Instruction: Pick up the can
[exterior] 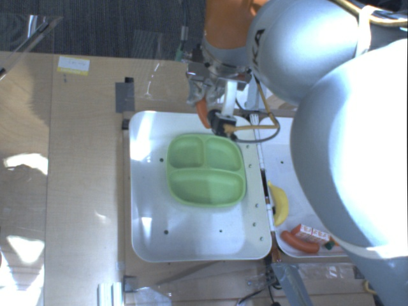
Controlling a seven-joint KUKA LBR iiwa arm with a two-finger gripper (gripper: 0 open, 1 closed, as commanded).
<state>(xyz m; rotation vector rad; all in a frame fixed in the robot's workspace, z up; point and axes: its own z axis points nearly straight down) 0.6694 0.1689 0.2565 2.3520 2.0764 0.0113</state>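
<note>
My gripper [203, 102] hangs over the back edge of the left bin [146, 234], just behind the green divided plate [206, 169]. A small orange-red thing [202, 115] shows right under the gripper, partly hidden by it; whether it is the can and whether it is held is unclear. A red and white can-like item [313, 233] lies on its side at the front of the right bin [284, 164], far from the gripper.
A yellow banana [279, 204] and a red sausage [299, 242] lie in the right bin near the divider. The big grey arm covers most of the right bin. A dark grey block [124, 95] stands on the bench behind the left bin.
</note>
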